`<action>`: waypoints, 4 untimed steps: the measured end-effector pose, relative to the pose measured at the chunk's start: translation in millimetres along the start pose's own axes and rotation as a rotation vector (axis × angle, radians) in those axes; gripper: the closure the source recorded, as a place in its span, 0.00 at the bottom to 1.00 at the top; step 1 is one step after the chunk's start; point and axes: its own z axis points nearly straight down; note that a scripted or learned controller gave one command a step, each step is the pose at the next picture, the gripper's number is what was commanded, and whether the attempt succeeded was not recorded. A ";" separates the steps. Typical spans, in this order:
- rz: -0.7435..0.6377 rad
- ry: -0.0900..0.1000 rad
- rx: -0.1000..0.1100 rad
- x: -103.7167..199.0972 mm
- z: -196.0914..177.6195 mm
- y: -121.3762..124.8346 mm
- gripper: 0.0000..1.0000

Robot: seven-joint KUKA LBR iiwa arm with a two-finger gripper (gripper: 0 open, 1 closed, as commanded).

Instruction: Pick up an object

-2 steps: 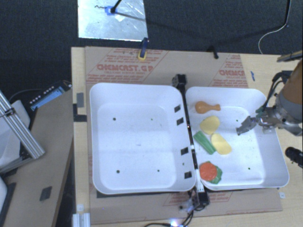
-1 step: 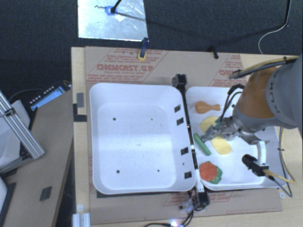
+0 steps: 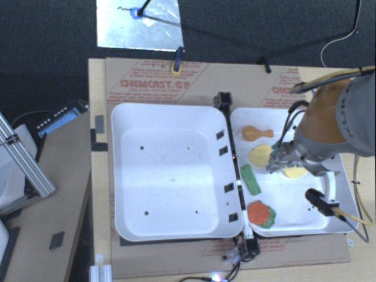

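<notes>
The right bin (image 3: 305, 223) holds an orange pear-shaped piece (image 3: 256, 133) at the back, a pale yellow round piece (image 3: 259, 155) in the middle, a green stick (image 3: 249, 179) beside the divider and a red-and-green piece (image 3: 260, 213) at the front. Another yellow piece (image 3: 295, 172) peeks out under the wrist. My gripper (image 3: 277, 160) is low in this bin, right next to the pale yellow round piece. Nothing can be seen held.
The left bin (image 3: 170, 169) lies beside it, with black clips (image 3: 226, 151) along the shared wall. Both bins rest on cardboard (image 3: 158, 82). A shiny metal sheet (image 3: 140, 15) lies beyond the bench.
</notes>
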 end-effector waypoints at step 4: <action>-0.001 0.000 0.000 61.5 -413.6 113.4 1.00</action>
